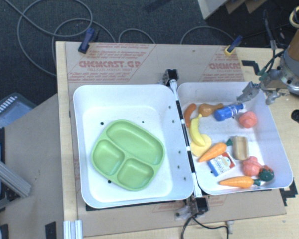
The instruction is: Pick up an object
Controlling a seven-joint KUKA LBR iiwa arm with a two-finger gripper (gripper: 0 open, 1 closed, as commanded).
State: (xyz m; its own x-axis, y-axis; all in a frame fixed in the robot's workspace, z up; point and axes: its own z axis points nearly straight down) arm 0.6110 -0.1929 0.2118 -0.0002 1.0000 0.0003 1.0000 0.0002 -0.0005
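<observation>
The gripper (254,91) hangs over the right bin's (284,156) far edge, just beside the blue bottle (228,112). Whether its jaws are open, I cannot tell. A green divided plate (128,155) lies in the left bin (84,108).

The brown protective sheet (139,59) under the two bins carries red print: "CHEMCAST GP" reads clearly at about eleven o'clock, above the left bin (82,133). The same red lettering repeats toward one o'clock above the right bin (281,153), partly cut off. Smaller red lines beneath are too fine to read.
</observation>
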